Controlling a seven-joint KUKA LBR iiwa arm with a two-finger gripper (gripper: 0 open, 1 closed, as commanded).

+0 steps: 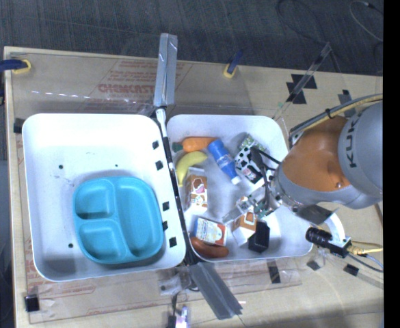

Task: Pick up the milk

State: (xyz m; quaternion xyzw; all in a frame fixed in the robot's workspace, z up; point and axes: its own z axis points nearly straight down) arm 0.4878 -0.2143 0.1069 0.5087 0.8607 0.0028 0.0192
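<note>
Arm (336, 166) enters from the right edge of the camera view, grey body with the orange band lying over the right bin's (186, 125) right wall, wrist bent down into that bin. Gripper (258, 210) sits low in the bin's right half, among the items there; its black finger parts point toward the near wall. Whether the jaws are wide or narrow cannot be told, as clutter and the wrist mask them.

Milk (246, 158), a small carton with black-and-white cow patches, lies in the right bin's upper right part, just beside the blue bottle (222, 158) and close above the gripper, not seen between the fingers.

Other contents of the right bin: carrot (198, 143) near the far wall, banana (188, 162) below it, a brown snack packet (197, 192), a small juice carton (211, 231) against the near wall.

Left bin (83, 132) holds a blue compartment tray (117, 219) in its near half.
</note>
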